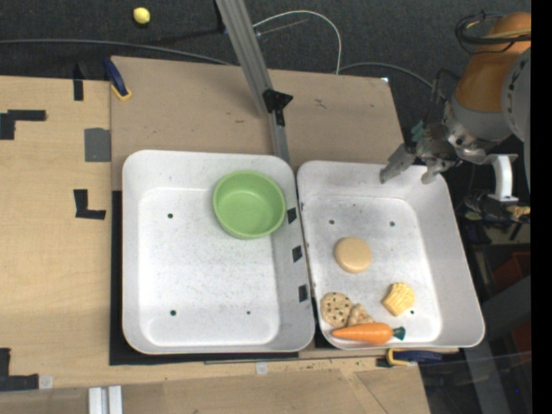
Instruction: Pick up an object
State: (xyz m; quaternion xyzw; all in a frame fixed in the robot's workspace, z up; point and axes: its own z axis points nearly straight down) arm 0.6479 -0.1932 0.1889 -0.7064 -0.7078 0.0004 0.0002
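Two fingers of the gripper (410, 170) are spread apart with nothing between them, above the far rim of the right bin (457, 257). Toys lie lower down in this bin, toward the near side. Nearest is the tan round cookie (353, 254). The carrot (368, 334) lies sideways along the near wall. The green bowl (248, 203) sits in the left bin (142, 257).

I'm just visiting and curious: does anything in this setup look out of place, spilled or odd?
Mostly tidy. One oddity: a small yellow ball lies on the dark floor beyond the bench, away from both bins. The carrot rests against the right bin's near wall, and the green bowl sits upright.
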